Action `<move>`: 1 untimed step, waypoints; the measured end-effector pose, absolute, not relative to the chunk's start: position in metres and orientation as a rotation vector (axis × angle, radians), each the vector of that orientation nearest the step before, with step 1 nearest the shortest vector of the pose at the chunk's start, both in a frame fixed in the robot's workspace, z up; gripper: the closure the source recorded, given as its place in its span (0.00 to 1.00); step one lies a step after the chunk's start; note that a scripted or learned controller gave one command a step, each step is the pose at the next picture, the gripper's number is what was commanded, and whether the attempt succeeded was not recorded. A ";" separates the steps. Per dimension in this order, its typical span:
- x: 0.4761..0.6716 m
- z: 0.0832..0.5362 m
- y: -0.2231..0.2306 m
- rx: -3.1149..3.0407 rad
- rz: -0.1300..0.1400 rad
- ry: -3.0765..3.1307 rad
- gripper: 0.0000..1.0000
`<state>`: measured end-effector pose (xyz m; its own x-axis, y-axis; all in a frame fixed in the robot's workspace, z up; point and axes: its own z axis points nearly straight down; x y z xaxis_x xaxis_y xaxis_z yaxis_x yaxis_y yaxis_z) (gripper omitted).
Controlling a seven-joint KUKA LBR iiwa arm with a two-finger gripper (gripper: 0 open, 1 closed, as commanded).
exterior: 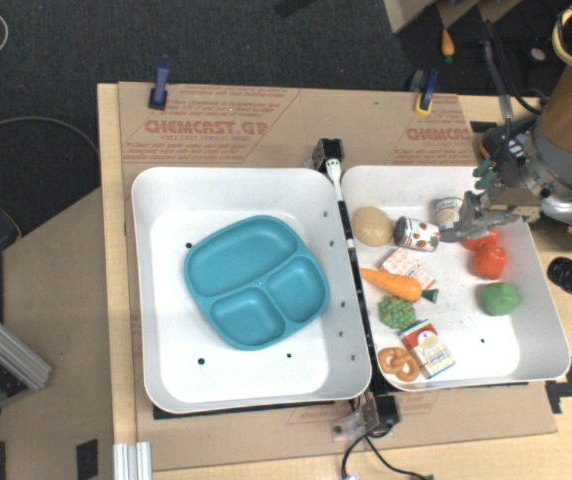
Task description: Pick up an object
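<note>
Red print reading "CHEMCAST" runs along the far edge of the brown board [266, 118], left of centre. A second, partly legible "CHEMCAST" print lies near the board's far right corner.

The arm [566, 118] comes in from the right and its wrist bends downward. The gripper [469, 223] hangs below the wrist, pointing down and leftward.

Teal plate [254, 281] — orange carrot [393, 284] — white bins [156, 298]

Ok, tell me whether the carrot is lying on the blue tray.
No, the carrot lies in the right bin, while the blue tray sits in the left bin.
</note>
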<state>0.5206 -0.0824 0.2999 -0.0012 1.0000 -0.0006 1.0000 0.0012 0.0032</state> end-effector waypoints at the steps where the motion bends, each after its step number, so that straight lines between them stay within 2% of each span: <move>1: 0.479 0.300 -0.027 2.218 -0.001 2.231 1.00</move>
